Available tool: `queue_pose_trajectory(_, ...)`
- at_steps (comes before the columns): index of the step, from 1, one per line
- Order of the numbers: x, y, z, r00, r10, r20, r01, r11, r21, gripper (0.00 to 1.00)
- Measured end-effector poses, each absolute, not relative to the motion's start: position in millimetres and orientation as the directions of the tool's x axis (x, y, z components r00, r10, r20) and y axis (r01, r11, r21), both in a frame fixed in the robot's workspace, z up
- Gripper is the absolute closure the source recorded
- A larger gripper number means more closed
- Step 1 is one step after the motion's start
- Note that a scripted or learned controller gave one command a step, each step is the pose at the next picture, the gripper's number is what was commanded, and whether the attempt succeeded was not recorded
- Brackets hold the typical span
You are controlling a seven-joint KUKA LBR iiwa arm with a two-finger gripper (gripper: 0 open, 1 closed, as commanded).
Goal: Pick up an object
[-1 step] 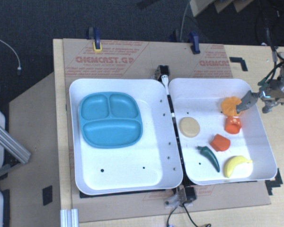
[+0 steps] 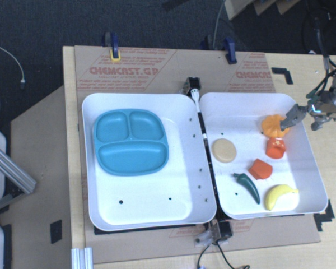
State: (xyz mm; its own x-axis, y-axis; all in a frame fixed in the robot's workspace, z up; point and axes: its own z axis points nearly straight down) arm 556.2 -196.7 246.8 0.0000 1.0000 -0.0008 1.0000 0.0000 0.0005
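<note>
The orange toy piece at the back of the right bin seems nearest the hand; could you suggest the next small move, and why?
Probably a short descent with the hand onto the orange toy piece. The hand sits at that piece's right edge, apparently above it, and nothing shows between its fingers. The red cup-shaped toy lies just in front, so going straight down seems safest.

Blue divided plate (image 2: 131,141) in the left bin (image 2: 101,206), beside the right bin (image 2: 302,203), both on a brown board (image 2: 173,66) held by two blue clamps (image 2: 113,43) at its far edge.
</note>
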Motion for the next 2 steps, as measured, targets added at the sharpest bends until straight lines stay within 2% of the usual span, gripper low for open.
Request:
queue_pose_trajectory(1,554.6,-203,201,0.001,1.0,0.001,1.0,-0.001,-0.005,0.0)
queue_pose_trajectory(2,543.7,-207,147,0.001,1.0,0.003,1.0,-0.001,-0.007,0.0)
